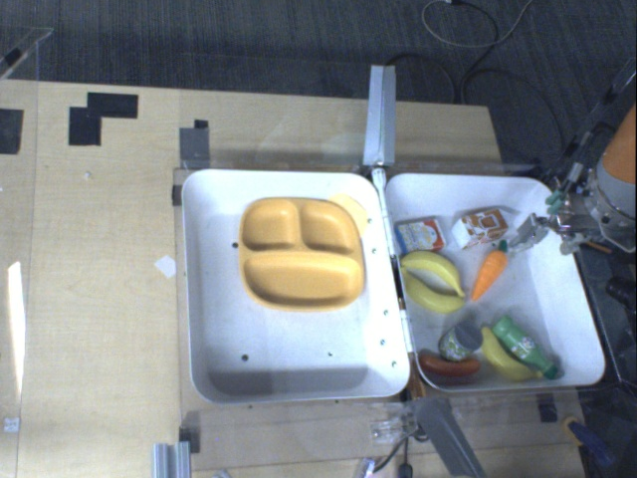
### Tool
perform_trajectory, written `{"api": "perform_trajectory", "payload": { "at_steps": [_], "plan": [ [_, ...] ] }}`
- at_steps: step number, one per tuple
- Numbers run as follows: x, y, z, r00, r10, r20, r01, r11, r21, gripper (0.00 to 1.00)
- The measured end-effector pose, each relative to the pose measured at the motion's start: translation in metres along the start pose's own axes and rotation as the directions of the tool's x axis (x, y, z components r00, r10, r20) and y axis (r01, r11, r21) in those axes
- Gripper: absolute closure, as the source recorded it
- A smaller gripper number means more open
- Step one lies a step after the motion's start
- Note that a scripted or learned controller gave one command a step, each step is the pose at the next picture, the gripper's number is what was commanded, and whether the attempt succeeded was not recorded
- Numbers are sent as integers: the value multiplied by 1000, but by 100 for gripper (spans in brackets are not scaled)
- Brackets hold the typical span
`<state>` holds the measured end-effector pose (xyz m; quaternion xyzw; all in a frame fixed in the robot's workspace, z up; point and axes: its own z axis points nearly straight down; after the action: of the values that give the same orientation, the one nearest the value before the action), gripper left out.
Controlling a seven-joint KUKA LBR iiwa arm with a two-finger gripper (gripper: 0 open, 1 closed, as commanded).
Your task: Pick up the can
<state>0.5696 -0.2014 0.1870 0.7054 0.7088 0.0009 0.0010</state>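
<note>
Gripper: the grey two-finger gripper (pixel 532 229) hangs over the right white bin's (pixel 572 312) upper right area, beside the orange plastic carrot (pixel 488 273).
Jaws: spread slightly, nothing between them.
Can: the small silver-topped can (pixel 461 342) lies near the bin's front edge, between a yellow banana (pixel 434 280) and a green bottle (pixel 522 345), well apart from the gripper.

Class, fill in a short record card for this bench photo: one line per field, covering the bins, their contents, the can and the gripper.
left bin: yellow divided tray
right bin: two cartons, bananas, carrot, green bottle, hot dog, can
can: near front edge, between hot dog and green bottle
gripper: over right bin's back right, beside the carrot's top, apart from can
</note>
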Motion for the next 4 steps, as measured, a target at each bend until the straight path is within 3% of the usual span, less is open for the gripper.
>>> {"api": "perform_trajectory", "payload": {
  "at_steps": [1, 2, 3, 4],
  "plan": [
    [79, 70, 80, 992, 129, 0, -129, 992, -3, 0],
    [80, 72, 70, 993, 121, 1, -121, 993, -7, 100],
    [21, 91, 99, 999, -25, -39, 28, 997, 69, 100],
    [19, 91, 100, 999, -25, -36, 27, 997, 67, 0]
  ]
}}
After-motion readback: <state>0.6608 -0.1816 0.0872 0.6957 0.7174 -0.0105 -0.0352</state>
